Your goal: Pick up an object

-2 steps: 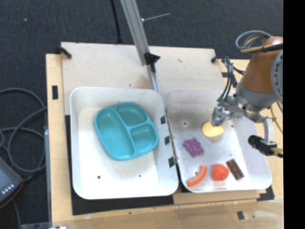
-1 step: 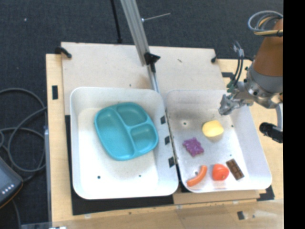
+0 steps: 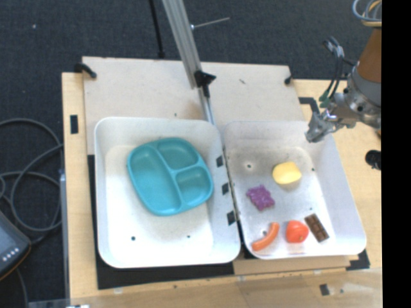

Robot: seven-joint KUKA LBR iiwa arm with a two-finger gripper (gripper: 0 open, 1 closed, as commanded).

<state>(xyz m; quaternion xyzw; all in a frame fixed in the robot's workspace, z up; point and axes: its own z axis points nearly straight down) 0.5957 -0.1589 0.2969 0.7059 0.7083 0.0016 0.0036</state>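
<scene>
Pincer point(image 3: 316, 131) over right bin's point(image 3: 340, 191) upper rim, finger state indiscernible, arm angled in.

The arm point(image 3: 366, 76) is running off the right edge with only its wrist end showing, the gripper point(image 3: 316, 132) is appearing too small and blurred to read its fingers, and a dark device point(image 3: 9, 246) — near left — is being cut off.
</scene>
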